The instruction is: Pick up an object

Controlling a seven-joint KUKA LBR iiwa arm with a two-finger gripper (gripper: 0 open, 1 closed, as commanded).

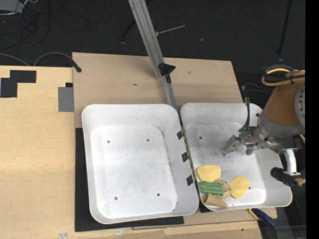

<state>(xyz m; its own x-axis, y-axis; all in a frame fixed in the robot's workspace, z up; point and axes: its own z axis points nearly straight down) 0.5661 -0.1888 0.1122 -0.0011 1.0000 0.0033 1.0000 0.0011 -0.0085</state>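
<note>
Lying near the tool point(234, 146), apart: yellow piece point(208, 173).

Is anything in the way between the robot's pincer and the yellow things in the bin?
Nothing visible. The pincer is over bare floor of the right bin, and the yellow pieces lie toward the near edge, with open white floor between.

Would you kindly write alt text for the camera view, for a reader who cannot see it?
A grey robot arm's gripper hangs over the right bin, above two yellow pieces, a green object and a tan one clustered at its near edge. The left bin sits alongside.
</note>
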